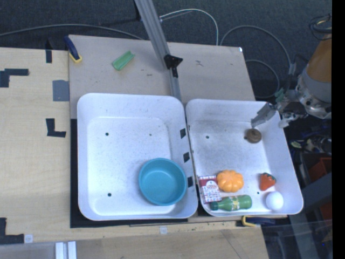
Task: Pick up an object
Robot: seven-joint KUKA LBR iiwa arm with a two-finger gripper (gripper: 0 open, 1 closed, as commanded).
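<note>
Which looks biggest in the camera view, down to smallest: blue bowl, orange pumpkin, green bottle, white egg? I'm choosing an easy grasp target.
Largest to smallest as they look:
1. blue bowl
2. green bottle and orange pumpkin: too close to rank, since the bottle is longer and the pumpkin is bulkier
3. white egg

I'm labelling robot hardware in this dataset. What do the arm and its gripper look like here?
The arm has an orange section above a grey wrist at the right edge. The gripper is slim, grey metal with dark fittings, and a small green part sits near its base.
</note>
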